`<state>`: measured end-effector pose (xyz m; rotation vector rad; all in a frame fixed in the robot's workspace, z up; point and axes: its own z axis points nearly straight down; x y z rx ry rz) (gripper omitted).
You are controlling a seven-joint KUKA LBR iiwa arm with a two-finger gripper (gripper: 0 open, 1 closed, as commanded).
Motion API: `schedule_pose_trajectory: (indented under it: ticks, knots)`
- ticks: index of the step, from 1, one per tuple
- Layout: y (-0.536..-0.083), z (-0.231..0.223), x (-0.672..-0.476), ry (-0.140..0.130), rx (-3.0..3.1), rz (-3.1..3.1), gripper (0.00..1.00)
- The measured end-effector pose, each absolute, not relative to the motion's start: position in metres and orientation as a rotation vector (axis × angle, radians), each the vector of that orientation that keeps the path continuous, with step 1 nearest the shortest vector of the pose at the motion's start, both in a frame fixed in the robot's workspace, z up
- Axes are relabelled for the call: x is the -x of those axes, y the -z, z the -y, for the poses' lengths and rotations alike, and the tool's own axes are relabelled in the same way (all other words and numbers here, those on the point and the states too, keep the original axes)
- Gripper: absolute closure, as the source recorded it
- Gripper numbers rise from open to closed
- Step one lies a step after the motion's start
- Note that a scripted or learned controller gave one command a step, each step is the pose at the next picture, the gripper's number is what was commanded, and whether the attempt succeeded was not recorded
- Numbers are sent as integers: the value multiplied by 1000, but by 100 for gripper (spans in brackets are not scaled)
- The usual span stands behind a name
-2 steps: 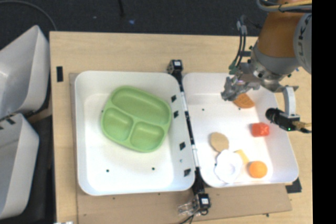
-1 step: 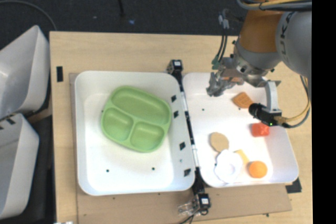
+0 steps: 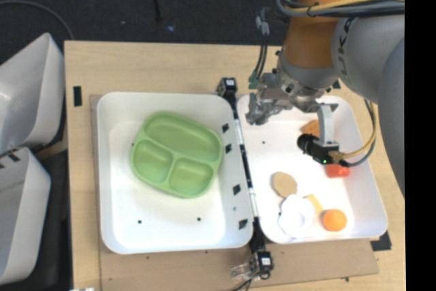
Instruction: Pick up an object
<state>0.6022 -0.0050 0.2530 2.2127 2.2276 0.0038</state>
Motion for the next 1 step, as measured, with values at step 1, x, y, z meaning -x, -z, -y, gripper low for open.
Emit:
schedule_pose_trajectory:
  ticks: [1]
  knots:
    - [-241,-53,-612,-3,-2212,-2229,100]
